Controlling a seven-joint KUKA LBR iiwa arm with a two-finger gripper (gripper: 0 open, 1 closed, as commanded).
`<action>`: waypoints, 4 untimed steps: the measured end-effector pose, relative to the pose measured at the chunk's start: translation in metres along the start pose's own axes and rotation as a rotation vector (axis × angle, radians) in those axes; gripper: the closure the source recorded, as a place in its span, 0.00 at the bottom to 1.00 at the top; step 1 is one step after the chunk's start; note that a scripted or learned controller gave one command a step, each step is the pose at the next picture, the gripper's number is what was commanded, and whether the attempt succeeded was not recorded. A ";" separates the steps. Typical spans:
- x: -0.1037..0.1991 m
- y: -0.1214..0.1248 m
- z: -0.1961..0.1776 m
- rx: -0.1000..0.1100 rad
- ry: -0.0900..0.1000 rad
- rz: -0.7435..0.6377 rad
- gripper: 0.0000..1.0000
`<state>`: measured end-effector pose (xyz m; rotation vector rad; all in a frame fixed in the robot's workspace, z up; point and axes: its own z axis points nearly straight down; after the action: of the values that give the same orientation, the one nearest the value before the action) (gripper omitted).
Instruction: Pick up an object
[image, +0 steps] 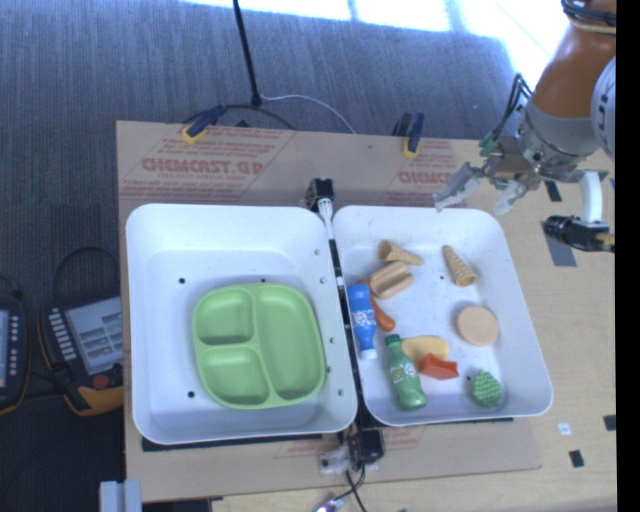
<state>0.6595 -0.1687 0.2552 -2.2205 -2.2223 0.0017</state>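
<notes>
Objects to pick: a cluster of small items lay in the right bin (520, 290), in the right half of the frame, all resting on the bin floor.
Upper group: a tan bread-like piece (398, 253) and a hot-dog-shaped piece (391, 281) sat near the bin's upper middle, with an ice-cream cone (459, 265) to their right.
Left edge group: a blue and white tube (361, 318) lay along the bin's left wall, an orange piece (383, 319) touching its right side.
Lower group: a green bottle (404, 373) lay at lower centre, beside a yellow piece (427, 347) and a red piece (439, 367); a round tan disc (477, 325) sat to the right, and a green knobbly item (486, 388) lay near the lower right corner.
Gripper: the gripper (478, 190) hung at the upper right of the frame, above the bin's upper rim, fingers spread wide apart and nothing between them.
Relation: every item lay below and mostly left of the gripper in the frame; the cone was nearest, well apart from the fingertips.
Left bin: the left bin (160, 250) held a green divided plate (259, 343).
Bench: both bins sat on a cardboard sheet (200, 165) held by clamps at its upper edge.
</notes>
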 end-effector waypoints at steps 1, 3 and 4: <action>0.034 -0.029 0.129 0.004 0.001 0.041 0.00; 0.024 -0.165 0.166 -0.013 -0.004 0.195 0.00; 0.067 -0.172 0.166 -0.019 -0.008 0.283 0.00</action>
<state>0.4877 -0.1021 0.0890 -2.5263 -1.8988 -0.0105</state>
